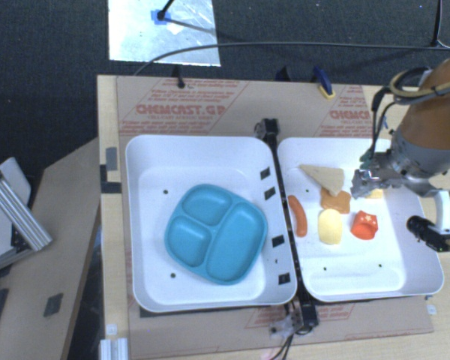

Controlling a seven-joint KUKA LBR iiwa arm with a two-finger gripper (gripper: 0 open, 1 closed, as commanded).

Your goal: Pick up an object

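Where the tool [365,180] hovers, a yellow piece [375,193] (partly hidden) peeks out.

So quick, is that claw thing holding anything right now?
Gripper: cannot be told; it hangs over the right bin, beside the small orange piece.
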